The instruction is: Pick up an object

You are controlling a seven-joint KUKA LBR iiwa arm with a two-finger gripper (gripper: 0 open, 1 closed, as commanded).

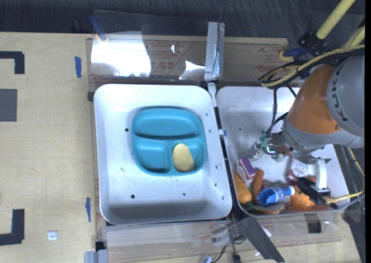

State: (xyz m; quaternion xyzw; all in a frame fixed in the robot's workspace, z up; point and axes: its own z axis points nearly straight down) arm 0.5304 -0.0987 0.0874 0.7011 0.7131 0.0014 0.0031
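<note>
The desk (40,157) carries two white bins. The left bin (110,157) holds a blue divided tray (153,134) with a yellow, egg-shaped object (183,157) in its lower right compartment. The arm (324,105) hangs over the right bin (243,108); its end effector (277,146) sits low there — how far open it is cannot be told. Below it lie a blue bottle (272,196), orange pieces (242,191) and a purple packet (247,168) — no writing is readable.

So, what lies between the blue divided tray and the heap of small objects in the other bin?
In the camera view, between the blue divided tray and the heap: bare white bin floor, then the two bins' adjoining rims.
</note>
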